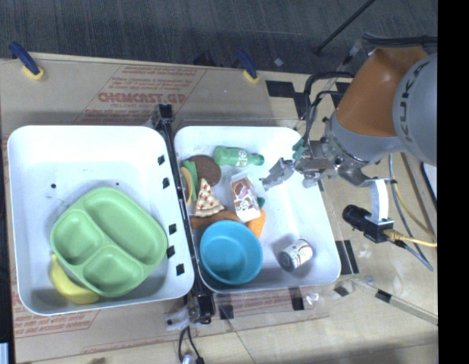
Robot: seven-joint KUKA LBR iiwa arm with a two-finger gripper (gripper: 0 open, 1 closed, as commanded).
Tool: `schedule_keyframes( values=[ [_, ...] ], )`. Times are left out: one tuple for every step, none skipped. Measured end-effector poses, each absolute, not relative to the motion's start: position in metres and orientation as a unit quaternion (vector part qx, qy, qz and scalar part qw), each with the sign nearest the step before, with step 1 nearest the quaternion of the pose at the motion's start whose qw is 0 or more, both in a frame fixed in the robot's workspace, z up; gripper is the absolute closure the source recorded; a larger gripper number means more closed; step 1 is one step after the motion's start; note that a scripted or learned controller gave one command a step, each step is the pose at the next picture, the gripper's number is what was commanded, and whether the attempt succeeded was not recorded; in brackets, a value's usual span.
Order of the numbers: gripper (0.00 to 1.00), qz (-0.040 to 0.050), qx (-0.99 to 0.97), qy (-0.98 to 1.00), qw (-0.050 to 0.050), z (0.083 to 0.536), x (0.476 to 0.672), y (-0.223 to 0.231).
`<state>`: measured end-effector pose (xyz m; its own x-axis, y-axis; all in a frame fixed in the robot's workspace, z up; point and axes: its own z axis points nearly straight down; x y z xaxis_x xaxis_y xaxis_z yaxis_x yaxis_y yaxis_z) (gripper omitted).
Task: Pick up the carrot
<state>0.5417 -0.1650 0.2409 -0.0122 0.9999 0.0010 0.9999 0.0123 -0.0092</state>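
Gripper (278, 173) hangs over right bin (319, 203) near its right side, nothing between its fingers, well apart from carrot (256, 222) lying between snack packet (245, 195) and blue bowl (230, 252), can (295, 255) right of bowl, green bottle (236, 158) at top, green tray (108, 241) in left bin (29, 173).

Grey arm (416, 74), orange band (glossy), black cables, metal gripper (283, 171)

The carrot (257, 221) is sitting hemmed in: a snack packet (245, 195) is crowding it above, a blue bowl (230, 252) below-left, perhaps overlapping it; bare bin floor (298, 207) is lying open toward the frame's right
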Motion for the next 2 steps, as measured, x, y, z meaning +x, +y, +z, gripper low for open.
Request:
schedule_keyframes(
  values=[
    [0.0,0.0043,-0.66,-0.751,0.006,0.094,0.509,-0.168],
    [1.0,0.0052,-0.655,-0.756,0.004,0.107,0.511,-0.169]
  ],
)
